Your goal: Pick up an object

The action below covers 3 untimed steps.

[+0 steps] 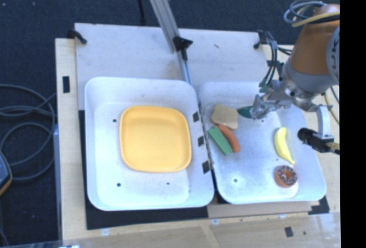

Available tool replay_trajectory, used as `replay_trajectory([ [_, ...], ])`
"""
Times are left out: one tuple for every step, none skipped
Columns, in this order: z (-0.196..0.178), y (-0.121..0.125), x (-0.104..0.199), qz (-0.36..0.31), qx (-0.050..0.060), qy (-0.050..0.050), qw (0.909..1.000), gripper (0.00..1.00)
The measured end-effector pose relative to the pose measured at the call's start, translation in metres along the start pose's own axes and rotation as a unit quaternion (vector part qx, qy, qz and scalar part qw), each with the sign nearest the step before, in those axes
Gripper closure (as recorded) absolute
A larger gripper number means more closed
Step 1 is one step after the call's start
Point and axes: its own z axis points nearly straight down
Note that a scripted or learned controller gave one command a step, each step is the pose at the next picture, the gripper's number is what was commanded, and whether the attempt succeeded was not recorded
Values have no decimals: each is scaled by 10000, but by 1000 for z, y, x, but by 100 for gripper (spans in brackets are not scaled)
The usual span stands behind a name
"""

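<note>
On the desk (131, 41), the left bin (97, 144) carries a yellow plate (155, 138). In the right bin (251, 184), a tan piece (225, 116) sits above a green block (218, 141) and an orange carrot (230, 138) lying together, with a teal object (246, 111) just beside the gripper (261, 107). How the jaws stand cannot be told. Further right lie a banana (283, 146) and a brown round item (285, 175). Crowding around the teal object could nudge the tan piece or cause a slip, leaving nothing picked up.
</note>
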Motion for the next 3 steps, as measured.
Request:
replay_trajectory([
  [-9, 2, 43, -1, 1, 0, 10000, 100],
  [-12, -5, 92, -4, 3, 1, 10000, 100],
  [-7, 7, 143, -6, 9, 2, 10000, 100],
])
